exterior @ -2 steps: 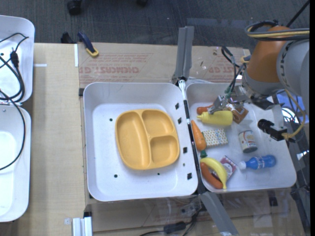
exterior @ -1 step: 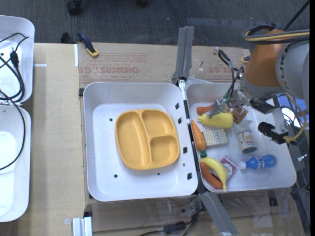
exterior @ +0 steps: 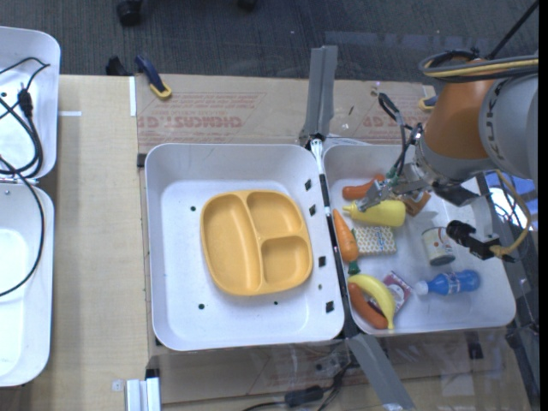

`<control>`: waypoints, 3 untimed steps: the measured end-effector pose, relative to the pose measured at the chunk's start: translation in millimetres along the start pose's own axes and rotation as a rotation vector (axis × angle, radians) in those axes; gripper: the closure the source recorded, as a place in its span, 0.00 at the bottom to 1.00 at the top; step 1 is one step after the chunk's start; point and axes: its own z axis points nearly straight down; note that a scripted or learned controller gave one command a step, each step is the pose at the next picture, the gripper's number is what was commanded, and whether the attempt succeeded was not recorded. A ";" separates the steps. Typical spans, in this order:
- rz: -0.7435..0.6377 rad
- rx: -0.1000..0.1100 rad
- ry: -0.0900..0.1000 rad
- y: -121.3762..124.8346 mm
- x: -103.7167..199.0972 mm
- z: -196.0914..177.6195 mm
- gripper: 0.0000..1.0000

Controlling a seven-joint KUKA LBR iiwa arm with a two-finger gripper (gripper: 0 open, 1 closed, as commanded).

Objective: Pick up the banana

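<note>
The arm (exterior: 479,118) enters from the right and is cut off by the frame edge; its grey body and orange band cover the far right corner of the right bin (exterior: 479,315). The gripper (exterior: 381,197) sits low over the far part of that bin, at a yellow object (exterior: 381,213) lying just under it. Finger state: cannot tell, since the tips merge with cables and clutter, and it is unclear whether the yellow object is touched or only beneath. A carrot (exterior: 361,189) shows partly behind the gripper; a brownish item at the gripper's right is too hidden to identify. The banana (exterior: 377,293) lies at the near left of the right bin, well apart from the gripper, resting against a red-orange item (exterior: 365,312) on its near side. Another carrot (exterior: 346,236) lies along the bin's left wall, with a speckled pad (exterior: 375,241) beside it, between gripper and banana. A small can (exterior: 437,246) stands mid-bin; a blue bottle (exterior: 452,283) lies near the front right, and a small wrapped item (exterior: 400,286) sits between bottle and banana, detail too fine to read. The left bin (exterior: 171,229) holds a yellow divided plate (exterior: 255,241). Cardboard lettering behind the bins is partly blocked by a grey post (exterior: 322,88).
</note>
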 end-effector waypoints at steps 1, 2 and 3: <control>0.235 0.046 0.014 -10.1 22.8 -79.5 0.00; 0.363 0.038 0.009 -34.5 14.5 15.4 0.00; 0.172 0.051 0.017 28.9 3.5 23.6 0.00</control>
